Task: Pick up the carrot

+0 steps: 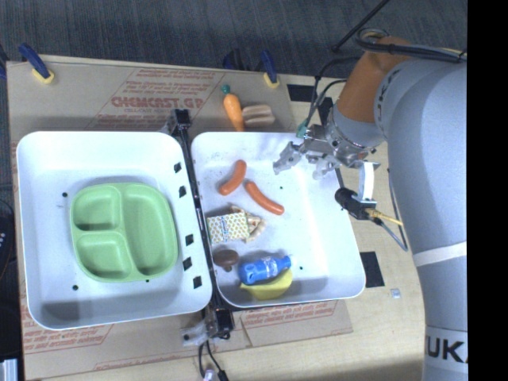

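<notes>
Just outside the bins lies the carrot (232, 109) on the tabletop (135, 94), behind the right bin (349, 252), beside a hot dog bun (257, 116). Hovering over that bin's far right corner: jaws (305, 159) spread, pinching nothing.

Dark grey carpet floor (143, 10) behind bench. Bench (103, 94) covered by printed brown cardboard, blue clamps (36, 62) at far edge.

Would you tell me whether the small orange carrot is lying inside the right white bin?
No, the small orange carrot with a green top lies on the cardboard beyond the right white bin, beside a tan bun.
</notes>
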Motion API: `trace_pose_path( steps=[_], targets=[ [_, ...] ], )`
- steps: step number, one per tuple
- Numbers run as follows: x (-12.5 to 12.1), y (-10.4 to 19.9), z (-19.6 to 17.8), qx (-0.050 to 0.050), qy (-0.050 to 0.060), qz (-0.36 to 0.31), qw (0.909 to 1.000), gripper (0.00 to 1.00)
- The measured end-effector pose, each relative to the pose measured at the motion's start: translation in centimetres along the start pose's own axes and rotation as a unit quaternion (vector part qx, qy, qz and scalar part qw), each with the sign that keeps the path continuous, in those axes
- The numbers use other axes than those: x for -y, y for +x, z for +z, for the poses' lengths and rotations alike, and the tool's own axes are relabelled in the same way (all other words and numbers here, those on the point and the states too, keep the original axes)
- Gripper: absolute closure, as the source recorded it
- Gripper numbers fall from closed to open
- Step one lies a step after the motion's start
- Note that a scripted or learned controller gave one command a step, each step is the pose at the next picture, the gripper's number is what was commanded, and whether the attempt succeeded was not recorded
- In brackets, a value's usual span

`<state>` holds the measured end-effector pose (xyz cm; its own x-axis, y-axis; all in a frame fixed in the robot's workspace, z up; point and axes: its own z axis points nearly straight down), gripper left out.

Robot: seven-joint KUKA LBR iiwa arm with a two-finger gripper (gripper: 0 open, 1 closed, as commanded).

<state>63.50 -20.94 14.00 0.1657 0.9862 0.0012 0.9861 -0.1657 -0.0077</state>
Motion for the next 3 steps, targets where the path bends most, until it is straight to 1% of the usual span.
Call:
trace_pose_path(
  steps=[1, 2, 3],
  targets=[
    [-1.0, 7.0, 4.9, 0.0, 0.0, 0.09, 0.996, 0.0],
    [-1.2, 6.0, -3.1, 0.0, -0.003, 0.123, 0.9924, 0.0],
    [-1.5, 3.8, 4.9, 0.0, 0.0, 0.225, 0.9743, 0.0]
  ],
)
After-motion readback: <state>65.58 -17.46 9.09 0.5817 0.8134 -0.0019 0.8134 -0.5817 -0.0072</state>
